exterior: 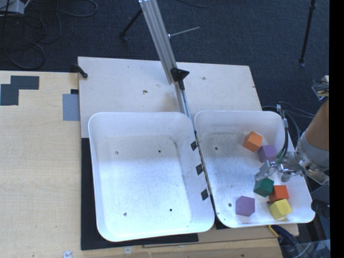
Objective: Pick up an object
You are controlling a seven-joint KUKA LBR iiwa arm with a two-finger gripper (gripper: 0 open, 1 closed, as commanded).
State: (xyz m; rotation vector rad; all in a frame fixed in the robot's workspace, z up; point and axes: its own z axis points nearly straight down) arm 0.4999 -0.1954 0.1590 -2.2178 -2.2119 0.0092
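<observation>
Here, your arm (pixel 317 144) came in from the right edge of the frame, its orange band showing at mid-right and the grey wrist below it, reaching leftward and down over the rim of the right bin (pixel 236 117). The hand (pixel 267 171) sat low inside that bin, at the right centre of the frame, its metal fingers pointing left toward the blocks. You could not tell from this slant whether the fingers were apart or together, and no block showed plainly between them.

The green block (pixel 263 187) lay just below the hand, touching or nearly touching its tip. The pale purple block (pixel 266 153) sat just above the hand, with the orange block (pixel 253 141) beside it to the upper left. A red-orange block (pixel 279 192) lay just right of the green one, the yellow block (pixel 280 209) just beneath that, and a darker purple block (pixel 245 205) stood apart toward the bin's lower left.

The left bin (pixel 102 160) lay alongside, its rim touching the right bin's. Both rested on a pale worktop (pixel 123 85), with a light wooden surface (pixel 37 165) at the left of the frame. A slanted aluminium bar (pixel 159 31) ran from the top centre down to the seam between the bins. Dark carpet (pixel 242 26) and cables filled the upper frame.
</observation>
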